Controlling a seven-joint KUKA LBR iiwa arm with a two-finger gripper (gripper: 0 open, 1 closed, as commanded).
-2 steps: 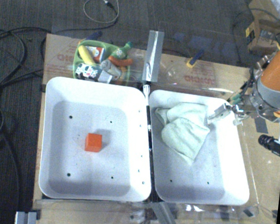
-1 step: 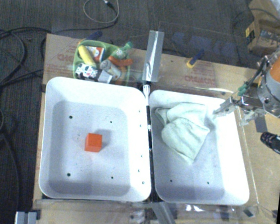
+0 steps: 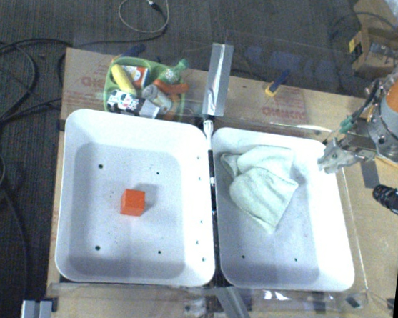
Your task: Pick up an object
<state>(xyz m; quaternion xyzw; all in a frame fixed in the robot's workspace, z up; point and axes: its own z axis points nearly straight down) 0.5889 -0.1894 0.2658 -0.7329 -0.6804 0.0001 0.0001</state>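
A small orange-red cube (image 3: pixel 133 202) sits on the floor of the left bin (image 3: pixel 86 141), a little left of its middle. A crumpled pale green cloth (image 3: pixel 262 183) lies in the upper part of the right bin (image 3: pixel 315 270). My gripper (image 3: pixel 331 159) hangs over the right bin's upper right rim, to the right of the cloth and apart from it. I see nothing between its fingers.
A green basket (image 3: pixel 144 87) holding several small toys stands on the bench behind the left bin. A grey metal post (image 3: pixel 218 80) rises behind the gap between the bins. Cables lie on the floor to the left.
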